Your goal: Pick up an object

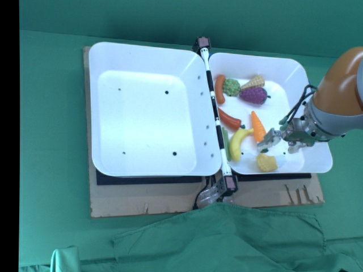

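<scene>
The right bin [295, 72] holds several toy foods: a yellow banana [238, 143], an orange carrot [258, 127], a red sausage [229, 118], another orange-red sausage [219, 89], a green broccoli piece [231, 86], a purple grape bunch [253, 95], a tan cone [253, 83] and a yellow lumpy piece [266, 162]. My gripper [269, 141] hovers low at the bin's front right, just right of the carrot and above the yellow piece. Nothing shows between its fingers.
The left bin [108, 58] lies beside the right one, joined by a black-and-white divider rail [212, 103]. Both rest on a cardboard sheet [142, 205]. Crumpled green cloth [227, 237] lies at the front.
</scene>
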Action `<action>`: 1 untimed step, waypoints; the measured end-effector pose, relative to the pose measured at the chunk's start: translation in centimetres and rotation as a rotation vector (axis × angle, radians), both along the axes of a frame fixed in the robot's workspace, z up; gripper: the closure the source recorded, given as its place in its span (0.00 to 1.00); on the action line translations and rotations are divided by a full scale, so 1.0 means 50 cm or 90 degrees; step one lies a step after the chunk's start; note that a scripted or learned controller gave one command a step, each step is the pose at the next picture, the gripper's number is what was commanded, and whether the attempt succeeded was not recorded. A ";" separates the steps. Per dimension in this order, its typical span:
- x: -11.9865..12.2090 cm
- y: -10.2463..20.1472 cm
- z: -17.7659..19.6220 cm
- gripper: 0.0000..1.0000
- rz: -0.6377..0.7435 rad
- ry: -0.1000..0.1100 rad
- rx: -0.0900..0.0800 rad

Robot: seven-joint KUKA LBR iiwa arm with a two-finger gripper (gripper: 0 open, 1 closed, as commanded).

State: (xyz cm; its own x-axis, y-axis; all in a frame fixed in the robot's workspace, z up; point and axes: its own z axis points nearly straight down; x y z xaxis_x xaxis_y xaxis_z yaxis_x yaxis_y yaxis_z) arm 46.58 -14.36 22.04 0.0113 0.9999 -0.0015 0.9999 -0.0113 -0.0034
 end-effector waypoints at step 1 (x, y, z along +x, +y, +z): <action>0.004 0.005 0.030 1.00 0.002 -0.007 -0.002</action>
State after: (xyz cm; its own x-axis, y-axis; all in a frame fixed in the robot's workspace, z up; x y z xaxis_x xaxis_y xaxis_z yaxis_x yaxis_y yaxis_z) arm 46.79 -14.12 23.53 0.0082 1.0000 -0.0041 0.9999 -0.0082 0.0070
